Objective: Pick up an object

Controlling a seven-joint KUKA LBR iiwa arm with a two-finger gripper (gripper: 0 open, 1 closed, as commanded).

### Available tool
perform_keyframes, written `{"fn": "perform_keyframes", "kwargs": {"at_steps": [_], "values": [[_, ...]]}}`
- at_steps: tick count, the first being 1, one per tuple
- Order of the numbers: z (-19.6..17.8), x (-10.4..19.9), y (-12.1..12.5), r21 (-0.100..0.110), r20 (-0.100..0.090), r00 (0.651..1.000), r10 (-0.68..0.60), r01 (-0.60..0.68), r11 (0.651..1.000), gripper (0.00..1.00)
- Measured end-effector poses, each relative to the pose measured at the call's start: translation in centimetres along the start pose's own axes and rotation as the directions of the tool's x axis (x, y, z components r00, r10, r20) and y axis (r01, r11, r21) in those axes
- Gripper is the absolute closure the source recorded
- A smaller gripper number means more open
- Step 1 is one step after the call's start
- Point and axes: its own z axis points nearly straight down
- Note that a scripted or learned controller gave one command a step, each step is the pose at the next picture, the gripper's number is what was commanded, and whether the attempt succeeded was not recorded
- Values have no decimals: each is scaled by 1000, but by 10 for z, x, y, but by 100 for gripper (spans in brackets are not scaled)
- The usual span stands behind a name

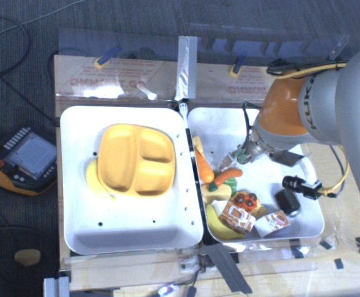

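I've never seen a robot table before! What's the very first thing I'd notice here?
Probably the big yellow tray with its compartments, lying in the left white bin. Next comes the grey arm with its orange band, reaching into the right bin from the right. Under it sits a pile of toy food along that bin's left side: an orange carrot, a yellow banana and a small printed carton.

Two white bins (75,184), one yellow tray (135,159), two carrots (203,166).

Glossy white plastic bins (75,228), a smooth matt yellow plastic tray (135,159), shiny orange carrot (203,166), ribbed grey carpet (19,252) around.
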Motion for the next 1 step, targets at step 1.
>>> {"fn": "perform_keyframes", "kwargs": {"at_steps": [1], "values": [[-1, 8, -16, 2, 5, 1000, -24, 24, 1000, 100]]}}
